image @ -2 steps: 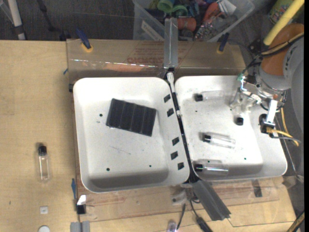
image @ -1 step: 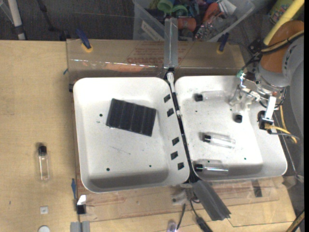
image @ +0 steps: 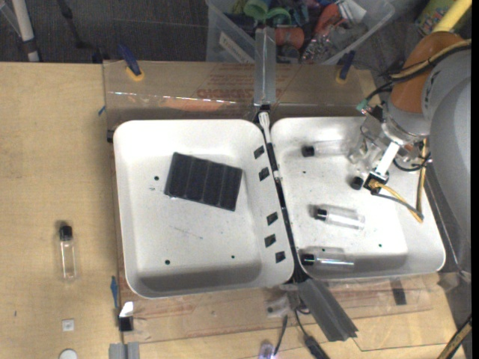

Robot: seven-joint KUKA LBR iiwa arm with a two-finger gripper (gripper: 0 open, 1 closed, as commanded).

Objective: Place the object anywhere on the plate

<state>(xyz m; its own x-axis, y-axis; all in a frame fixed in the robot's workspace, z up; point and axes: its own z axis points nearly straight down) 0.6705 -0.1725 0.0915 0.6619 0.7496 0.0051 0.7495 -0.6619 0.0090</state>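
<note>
Pincer hovers at upper right of the frame over the right bin; whether it grips anything, I cannot tell. A dark plate lies in the left bin.

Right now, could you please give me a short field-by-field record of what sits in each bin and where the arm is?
left bin: one dark ribbed plate, lying flat, upper middle
right bin: three clear vials with black caps
vial one: near the back wall
vial two: mid-bin
vial three: at the front wall
bench: another vial, outside the bins, left
arm: over the right bin's back right corner
tool: low above the bin floor, grip state unclear
on the plate: no vial yet
</note>
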